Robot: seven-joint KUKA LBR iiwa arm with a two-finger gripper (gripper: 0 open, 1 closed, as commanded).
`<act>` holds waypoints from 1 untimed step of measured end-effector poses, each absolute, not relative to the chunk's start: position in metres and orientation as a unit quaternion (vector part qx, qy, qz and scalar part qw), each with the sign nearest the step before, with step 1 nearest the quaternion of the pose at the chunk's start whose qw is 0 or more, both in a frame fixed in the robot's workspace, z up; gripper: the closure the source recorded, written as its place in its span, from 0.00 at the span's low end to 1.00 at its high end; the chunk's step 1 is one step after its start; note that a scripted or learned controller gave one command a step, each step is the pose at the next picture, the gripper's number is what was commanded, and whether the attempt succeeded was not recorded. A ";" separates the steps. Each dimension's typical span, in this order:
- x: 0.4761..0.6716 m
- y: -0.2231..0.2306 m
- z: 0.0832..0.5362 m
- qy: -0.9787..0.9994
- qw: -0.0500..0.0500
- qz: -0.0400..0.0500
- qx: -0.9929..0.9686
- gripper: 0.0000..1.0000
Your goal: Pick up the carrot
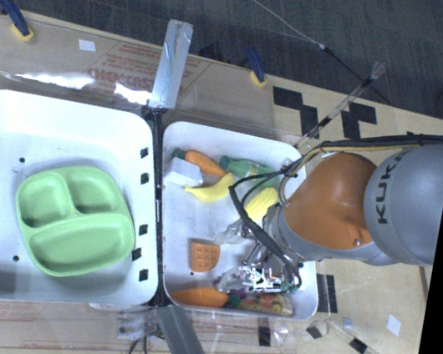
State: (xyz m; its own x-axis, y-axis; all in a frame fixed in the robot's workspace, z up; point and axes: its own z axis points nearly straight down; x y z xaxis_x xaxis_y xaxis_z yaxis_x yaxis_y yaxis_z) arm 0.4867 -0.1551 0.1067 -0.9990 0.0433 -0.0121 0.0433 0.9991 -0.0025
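Two carrots in right bin (167,205) — gripper (259,278) low by front carrot (200,296); jaws' state unclear.

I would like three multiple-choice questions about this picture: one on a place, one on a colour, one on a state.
1. Where is the divided plate?
A. left bin
B. right bin
C. on the bench

2. What colour is that plate?
A. white
B. green
C. orange

3. How does the carrot at the right bin's near wall lie?
A. lifted in the air
B. on the plate
C. on the bin floor

Answers: 1 A, it sits inside the left bin. 2 B, it is pale green. 3 C, it rests beside the end effector, not raised.
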 end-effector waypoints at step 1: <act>0.490 -0.100 0.103 0.995 0.023 -0.008 -0.097 0.00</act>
